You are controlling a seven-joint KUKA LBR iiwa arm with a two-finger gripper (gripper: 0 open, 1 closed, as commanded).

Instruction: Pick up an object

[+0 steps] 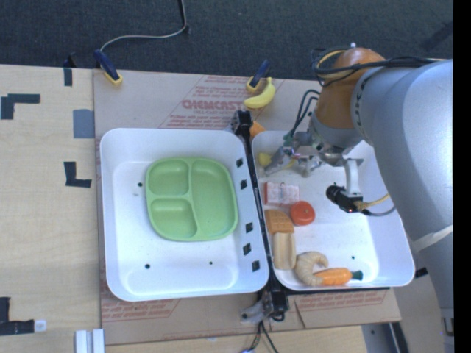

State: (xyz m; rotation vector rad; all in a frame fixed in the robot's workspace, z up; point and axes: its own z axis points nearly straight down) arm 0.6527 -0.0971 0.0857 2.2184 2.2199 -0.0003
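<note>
My gripper (pixel 294 160) hangs over the far left part of the right bin (pixel 383 248), open, with nothing between its fingers. Just in front of it lies a red and white packet (pixel 280 193). A red tomato (pixel 302 213) sits beside that, and an orange block (pixel 278 221) lies next to it. Nearer the front edge are a pale bread roll (pixel 284 250), a croissant (pixel 310 264) and a carrot (pixel 335 276). All of these lie loose on the bin floor, apart from the gripper.
The left bin (pixel 121 197) holds a green divided plate (pixel 192 199). A black divider (pixel 249 190) runs between the bins. The grey arm (pixel 412 138) covers the right bin's far right side. A yellow clamp (pixel 259 94) sits on the cardboard behind the bins.
</note>
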